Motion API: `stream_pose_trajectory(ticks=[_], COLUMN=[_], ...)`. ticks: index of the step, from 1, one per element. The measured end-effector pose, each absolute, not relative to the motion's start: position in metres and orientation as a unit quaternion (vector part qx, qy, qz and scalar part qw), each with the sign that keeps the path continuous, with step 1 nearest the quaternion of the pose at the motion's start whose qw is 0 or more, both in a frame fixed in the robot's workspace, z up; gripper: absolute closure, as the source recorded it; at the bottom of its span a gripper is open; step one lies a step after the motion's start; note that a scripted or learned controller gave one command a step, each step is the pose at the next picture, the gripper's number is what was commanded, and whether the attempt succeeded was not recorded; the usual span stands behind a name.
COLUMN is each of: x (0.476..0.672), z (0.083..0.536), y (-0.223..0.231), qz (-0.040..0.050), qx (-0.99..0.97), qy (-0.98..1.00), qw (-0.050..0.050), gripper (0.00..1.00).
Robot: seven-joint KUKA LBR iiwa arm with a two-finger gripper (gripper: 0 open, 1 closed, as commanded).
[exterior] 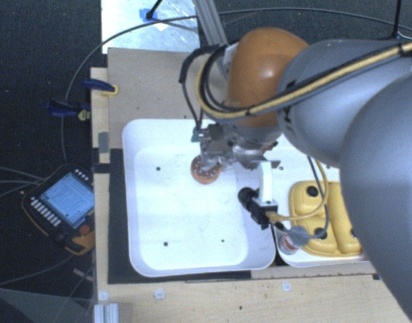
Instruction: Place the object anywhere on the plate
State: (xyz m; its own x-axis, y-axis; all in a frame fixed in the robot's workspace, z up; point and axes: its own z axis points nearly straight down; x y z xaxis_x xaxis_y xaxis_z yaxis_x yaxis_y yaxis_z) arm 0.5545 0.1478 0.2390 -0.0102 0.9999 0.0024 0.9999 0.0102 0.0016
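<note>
A small round brown object [205,171] lies in the left white bin [165,247], near its back middle. My gripper [209,155] hangs directly over it, its tip meeting the object's top edge from this angle. The grey wrist and orange band [260,66] hide most of the gripper. A yellow plate-like dish [324,224] sits in the right bin [314,260], partly covered by the arm.
A black cable clip and a white bracket [263,194] hang from the wrist over the rim between the bins. A small grey and orange piece [293,237] lies at the yellow dish's left edge. A teach pendant [61,204] rests left of the bench.
</note>
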Motion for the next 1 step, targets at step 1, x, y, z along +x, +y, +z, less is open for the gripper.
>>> stream_pose_trajectory(ticks=[1], x=[0.5549], z=[0.239], y=[0.1443], qz=[-0.0007], qx=[-0.706], qy=[-0.709], qw=[0.0], gripper=[0.0])
